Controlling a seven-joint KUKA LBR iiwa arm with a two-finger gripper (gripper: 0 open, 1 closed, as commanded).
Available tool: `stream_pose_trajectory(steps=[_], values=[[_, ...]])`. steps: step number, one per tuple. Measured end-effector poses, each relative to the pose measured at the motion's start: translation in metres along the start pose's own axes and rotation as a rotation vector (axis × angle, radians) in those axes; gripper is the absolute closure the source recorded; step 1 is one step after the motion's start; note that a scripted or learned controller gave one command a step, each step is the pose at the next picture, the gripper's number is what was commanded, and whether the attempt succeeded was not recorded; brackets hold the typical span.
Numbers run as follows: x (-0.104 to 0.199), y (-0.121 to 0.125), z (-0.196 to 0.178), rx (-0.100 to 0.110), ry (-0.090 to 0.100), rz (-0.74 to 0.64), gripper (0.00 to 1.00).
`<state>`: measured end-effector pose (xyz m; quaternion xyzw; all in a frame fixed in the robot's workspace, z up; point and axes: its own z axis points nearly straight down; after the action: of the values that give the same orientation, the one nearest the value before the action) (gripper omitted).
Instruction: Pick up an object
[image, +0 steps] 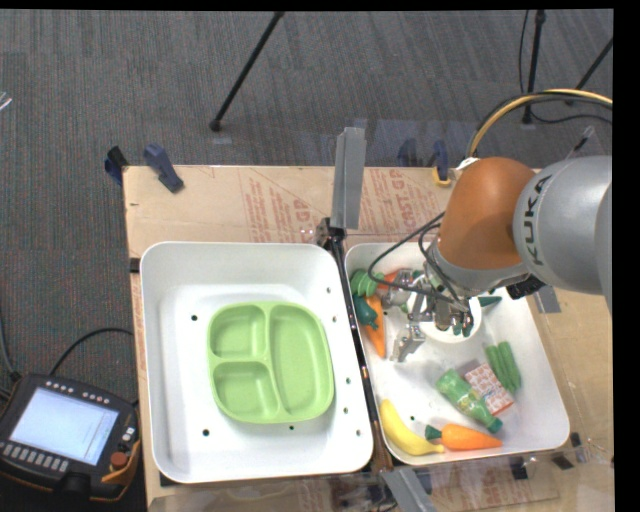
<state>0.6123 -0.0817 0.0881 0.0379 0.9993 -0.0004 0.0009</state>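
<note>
Plywood bench (250, 205) on grey carpet (120, 80); two white bins (170, 270), tripod legs (245, 70)

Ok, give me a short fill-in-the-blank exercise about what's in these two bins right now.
1. The green divided plate lies in the ____ bin.
2. The yellow banana lies right beside a carrot, whose colour is ____.
3. The green plate has ____ compartments.
4. The gripper hovers over the ____ bin.

Missing words: left; orange; three; right
</note>
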Motion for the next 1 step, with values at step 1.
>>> stream_pose_trajectory(steps=[1], values=[[0.0763, -0.0760, 0.0009, -0.001, 0.004, -0.019, 0.00]])
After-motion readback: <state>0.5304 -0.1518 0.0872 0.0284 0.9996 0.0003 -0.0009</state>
